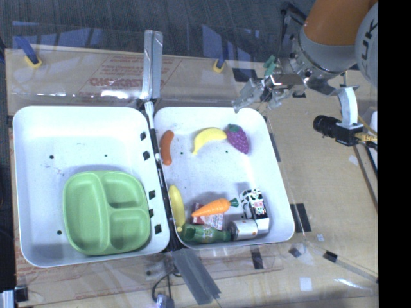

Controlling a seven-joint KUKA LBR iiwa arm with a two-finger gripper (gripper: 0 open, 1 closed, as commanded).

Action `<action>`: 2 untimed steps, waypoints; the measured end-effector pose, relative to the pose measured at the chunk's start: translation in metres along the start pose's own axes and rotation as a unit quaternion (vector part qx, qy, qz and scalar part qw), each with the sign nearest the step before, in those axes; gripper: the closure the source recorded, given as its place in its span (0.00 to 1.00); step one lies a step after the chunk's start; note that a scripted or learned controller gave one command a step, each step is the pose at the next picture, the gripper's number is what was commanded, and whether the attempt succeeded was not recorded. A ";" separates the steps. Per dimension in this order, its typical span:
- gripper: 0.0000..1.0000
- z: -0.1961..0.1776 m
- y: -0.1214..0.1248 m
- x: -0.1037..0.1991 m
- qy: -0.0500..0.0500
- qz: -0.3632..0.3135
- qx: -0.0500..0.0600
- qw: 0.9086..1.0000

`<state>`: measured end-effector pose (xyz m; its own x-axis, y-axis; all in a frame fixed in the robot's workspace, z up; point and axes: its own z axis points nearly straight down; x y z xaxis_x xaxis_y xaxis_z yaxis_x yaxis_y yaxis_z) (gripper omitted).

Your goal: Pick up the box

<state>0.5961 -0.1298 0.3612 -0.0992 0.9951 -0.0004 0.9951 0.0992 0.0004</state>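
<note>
The box [254, 203] is a small black-and-white cow-patterned carton standing near the front right corner of the right bin [273, 147]. A carrot [212, 207] lies to its left and a silver can [247, 228] just in front of it. My gripper [258, 99] hangs over the far right corner of that bin, well behind the box. It is open, with nothing between its fingers.
The right bin also holds a banana [209, 137], purple grapes [238, 138], a sausage [167, 146], a yellow piece [176, 204], a green bottle [205, 235] and a red-and-white packet [214, 221]. A green divided plate [106, 212] sits in the left bin [38, 140].
</note>
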 end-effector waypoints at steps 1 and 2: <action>0.00 0.245 -0.060 0.024 0.001 -0.052 0.002 0.999; 0.00 0.169 -0.033 0.117 0.000 0.006 0.001 1.000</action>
<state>0.5517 -0.0166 0.1917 -0.0875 0.9962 0.0001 0.9962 0.0875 -0.0018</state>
